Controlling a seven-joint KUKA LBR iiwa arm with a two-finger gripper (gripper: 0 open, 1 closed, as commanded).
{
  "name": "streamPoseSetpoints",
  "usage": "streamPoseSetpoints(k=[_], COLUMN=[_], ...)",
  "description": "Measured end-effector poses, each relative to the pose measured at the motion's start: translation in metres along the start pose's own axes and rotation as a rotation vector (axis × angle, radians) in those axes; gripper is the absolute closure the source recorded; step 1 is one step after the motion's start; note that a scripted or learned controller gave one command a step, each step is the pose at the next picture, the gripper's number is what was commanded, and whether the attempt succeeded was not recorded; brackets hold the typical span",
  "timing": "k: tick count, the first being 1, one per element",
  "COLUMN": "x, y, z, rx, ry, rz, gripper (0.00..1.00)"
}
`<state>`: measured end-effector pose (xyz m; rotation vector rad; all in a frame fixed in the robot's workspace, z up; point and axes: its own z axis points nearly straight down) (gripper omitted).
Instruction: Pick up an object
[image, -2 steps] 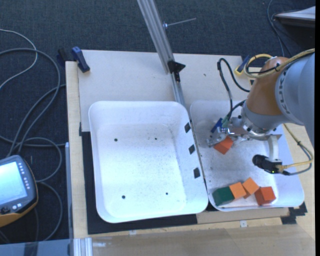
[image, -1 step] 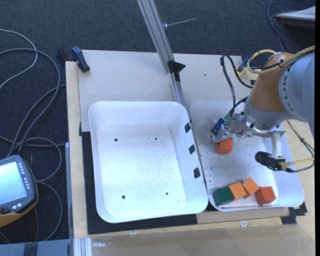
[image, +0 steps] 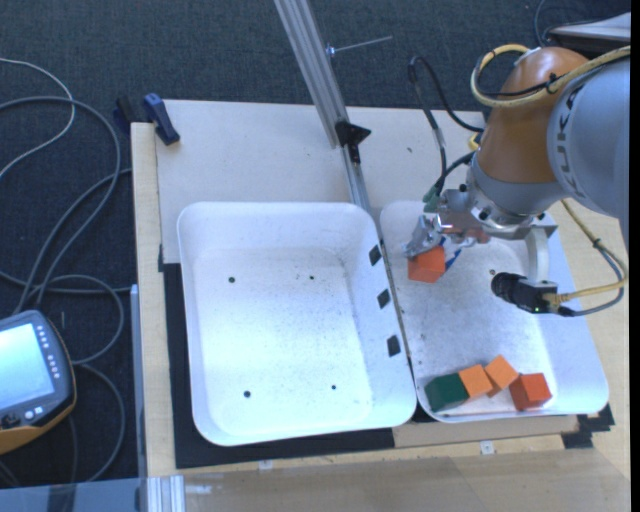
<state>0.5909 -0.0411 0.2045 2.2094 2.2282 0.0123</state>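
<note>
Four blocks sit at the lower right of the frame in the right bin (image: 590, 385): a green block (image: 447, 390), two orange blocks (image: 476, 381) (image: 500, 372) and a red block (image: 531, 391). Higher, at centre right, the tool (image: 432, 250) grips an orange-red block (image: 427, 265) between its fingers, near the bin's left wall

The arm (image: 560, 110) hides the right bin's (image: 575, 345) far corner, and perhaps the fingers' state.

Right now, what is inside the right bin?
The right bin holds a green block and three orange ones near its front edge. Another orange block sits at the gripper. The arm covers the bin's far corner.
</note>
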Motion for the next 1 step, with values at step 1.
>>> streamPoseSetpoints(k=[1], x=[0.0666], y=[-0.0146], z=[0.0052], rx=[0.012], ry=[0.002], rz=[0.000], gripper=[1.00])
